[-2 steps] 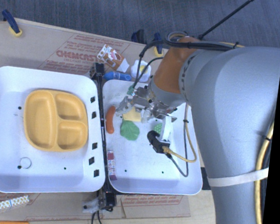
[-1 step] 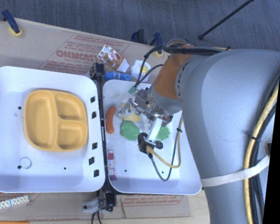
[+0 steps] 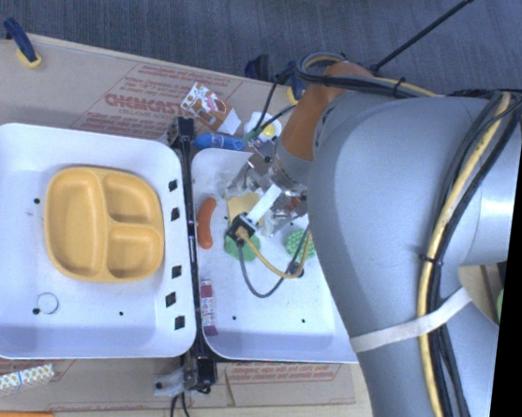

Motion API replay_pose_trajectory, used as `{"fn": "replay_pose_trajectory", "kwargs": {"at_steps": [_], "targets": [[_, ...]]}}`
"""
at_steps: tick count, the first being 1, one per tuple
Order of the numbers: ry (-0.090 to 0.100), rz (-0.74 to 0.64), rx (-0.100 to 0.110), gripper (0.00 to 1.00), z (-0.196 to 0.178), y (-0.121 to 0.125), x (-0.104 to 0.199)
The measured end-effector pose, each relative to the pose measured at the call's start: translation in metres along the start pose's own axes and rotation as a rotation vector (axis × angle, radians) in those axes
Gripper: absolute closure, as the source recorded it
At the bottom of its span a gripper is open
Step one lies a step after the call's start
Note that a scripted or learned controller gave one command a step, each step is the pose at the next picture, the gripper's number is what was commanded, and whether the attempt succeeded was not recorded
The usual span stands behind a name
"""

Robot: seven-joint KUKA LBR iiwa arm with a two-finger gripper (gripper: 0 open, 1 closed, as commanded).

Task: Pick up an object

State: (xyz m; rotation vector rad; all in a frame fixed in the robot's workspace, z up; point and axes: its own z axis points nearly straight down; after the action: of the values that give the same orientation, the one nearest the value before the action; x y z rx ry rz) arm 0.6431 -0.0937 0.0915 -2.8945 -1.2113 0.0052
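Note:
My gripper (image 3: 261, 193) hangs low over the upper part of the right bin (image 3: 269, 331), just below the arm's orange band. Its metal fingers stand around a pale yellow object (image 3: 238, 208) at the bin's upper middle; I cannot tell whether they grip it. An orange hot-dog-shaped toy (image 3: 206, 221) lies beside the bin's left wall. Green pieces (image 3: 296, 243) lie to the right of the gripper, partly under the arm. A yellow cable loops across the bin floor.
The left bin (image 3: 11, 248) holds a yellow divided plate (image 3: 105, 223) and a small clear ring (image 3: 46, 302). A snack packet (image 3: 205, 103) and a blue item (image 3: 217, 141) lie on the cardboard behind the bins. The big grey arm covers the right side.

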Motion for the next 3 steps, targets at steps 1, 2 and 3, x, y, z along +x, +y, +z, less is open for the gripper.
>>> {"fn": "replay_pose_trajectory", "kwargs": {"at_steps": [1, 2, 3], "targets": [[0.001, 0.066, -0.001, 0.0, 0.0, 0.006, 0.005], [0.001, 0.394, 0.0, 0.0, 0.0, 0.004, 0.002], [0.0, 0.29, 0.002, 0.0, -0.027, -0.052, -0.061]]}}
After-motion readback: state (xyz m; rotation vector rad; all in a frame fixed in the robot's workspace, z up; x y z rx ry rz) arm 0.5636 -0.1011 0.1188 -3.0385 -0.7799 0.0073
